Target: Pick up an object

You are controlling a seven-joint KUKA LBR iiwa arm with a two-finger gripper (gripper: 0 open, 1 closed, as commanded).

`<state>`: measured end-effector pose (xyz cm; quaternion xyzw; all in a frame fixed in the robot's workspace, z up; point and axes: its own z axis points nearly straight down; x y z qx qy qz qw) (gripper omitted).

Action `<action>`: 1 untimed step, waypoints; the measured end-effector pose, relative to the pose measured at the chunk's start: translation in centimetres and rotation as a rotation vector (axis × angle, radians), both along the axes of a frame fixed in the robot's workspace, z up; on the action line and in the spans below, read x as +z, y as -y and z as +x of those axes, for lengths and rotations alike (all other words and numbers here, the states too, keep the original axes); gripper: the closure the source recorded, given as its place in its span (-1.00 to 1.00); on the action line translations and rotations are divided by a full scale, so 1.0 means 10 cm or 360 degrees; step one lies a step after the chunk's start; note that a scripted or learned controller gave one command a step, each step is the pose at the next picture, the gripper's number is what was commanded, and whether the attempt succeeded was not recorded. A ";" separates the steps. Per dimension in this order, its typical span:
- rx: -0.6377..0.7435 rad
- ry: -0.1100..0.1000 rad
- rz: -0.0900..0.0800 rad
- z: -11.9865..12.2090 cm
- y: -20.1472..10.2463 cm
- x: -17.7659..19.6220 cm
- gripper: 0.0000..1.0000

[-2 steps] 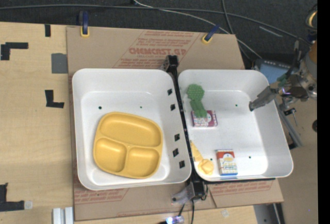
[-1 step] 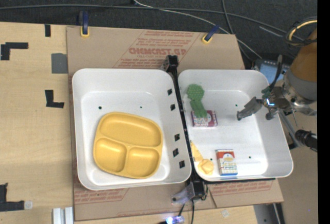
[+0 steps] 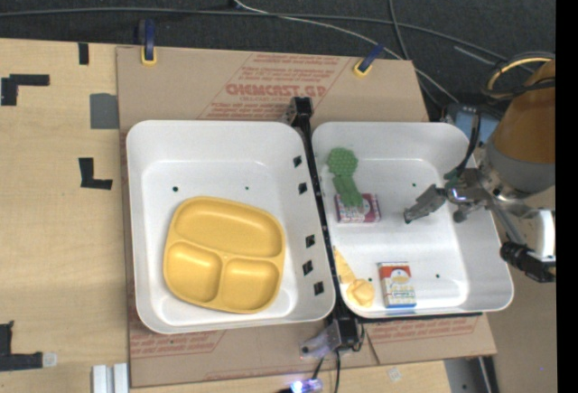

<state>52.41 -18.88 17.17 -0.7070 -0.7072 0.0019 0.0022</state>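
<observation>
Objects to pick: a handful are seen in the right bin [image 3: 456,147], none of them lifted, so the task's things are all lying on the bin floor.
Bench [image 3: 54,229]: a light wooden top is seen at far left, with a few dark tape marks stuck on it.
Cardboard sheet [image 3: 271,84]: laid under both bins, red print on it, clamped at the top edge (one clip at each top corner).
Left bin [image 3: 144,147]: white and shallow, sitting on the cardboard.
Yellow tray [image 3: 224,254]: a three-section plastic plate, lying flat in the lower half of the left bin.
Green item [image 3: 341,163]: found in the upper left part of the right bin, near the divide between the bins (what it is can't be made out).
Pink box [image 3: 356,209]: placed just below the green item, touching or nearly touching it.
Yellow pieces [image 3: 354,285]: tucked against the lower left wall of the right bin.
Red-and-white carton [image 3: 396,285]: lying flat near the front wall, just beside the yellow pieces.
Gripper [image 3: 417,210]: held over the right bin's middle, to the right of the pink box and apart from it; nothing is seen between the fingers, and whether they're spread or closed can't be told.
Arm [image 3: 524,143]: reaching in from the right, orange band visible.
</observation>
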 end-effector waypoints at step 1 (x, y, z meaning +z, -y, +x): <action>0.0001 0.0001 0.0000 0.04 -0.01 -0.45 -1.00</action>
